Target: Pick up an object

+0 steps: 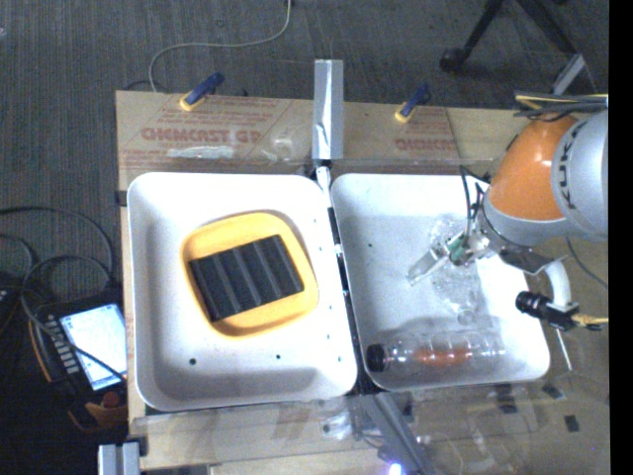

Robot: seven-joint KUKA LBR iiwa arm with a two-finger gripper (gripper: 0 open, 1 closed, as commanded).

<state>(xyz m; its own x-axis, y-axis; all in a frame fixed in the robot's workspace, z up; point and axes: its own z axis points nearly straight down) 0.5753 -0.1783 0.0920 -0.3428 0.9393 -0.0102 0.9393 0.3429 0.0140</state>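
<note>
White bins (pixel 148 265) two, bottle (pixel 435 352) one

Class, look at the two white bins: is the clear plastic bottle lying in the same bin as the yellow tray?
No: the bottle lies in the right bin, the yellow tray in the left bin.

The gripper (pixel 447 255) hangs over the middle of the right bin (pixel 376 206). A clear plastic bottle (pixel 435 352) lies along that bin's near wall. A yellow tray with a black ribbed insert (pixel 249 271) sits in the left bin (pixel 158 206).
</note>
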